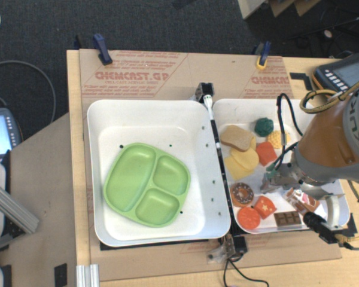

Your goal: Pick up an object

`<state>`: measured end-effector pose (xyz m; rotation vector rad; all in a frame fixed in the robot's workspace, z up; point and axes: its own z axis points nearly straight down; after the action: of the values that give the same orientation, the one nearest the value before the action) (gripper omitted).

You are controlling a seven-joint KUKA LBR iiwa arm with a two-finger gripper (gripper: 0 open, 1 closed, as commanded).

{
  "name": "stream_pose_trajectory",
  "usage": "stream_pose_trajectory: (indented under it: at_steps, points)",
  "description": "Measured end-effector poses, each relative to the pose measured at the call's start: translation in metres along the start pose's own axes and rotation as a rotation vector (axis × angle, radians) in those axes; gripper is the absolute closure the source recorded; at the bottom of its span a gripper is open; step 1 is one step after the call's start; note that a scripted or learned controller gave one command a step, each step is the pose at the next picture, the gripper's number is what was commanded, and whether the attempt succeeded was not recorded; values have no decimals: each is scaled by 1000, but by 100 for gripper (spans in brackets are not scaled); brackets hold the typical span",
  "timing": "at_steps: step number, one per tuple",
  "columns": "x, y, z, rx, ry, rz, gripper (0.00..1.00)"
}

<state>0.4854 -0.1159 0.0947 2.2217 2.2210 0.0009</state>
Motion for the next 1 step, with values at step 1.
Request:
stream_pose_trajectory:
  at_steps: [1]
  points:
    - [0,0,-10,-2,-1,0,100]
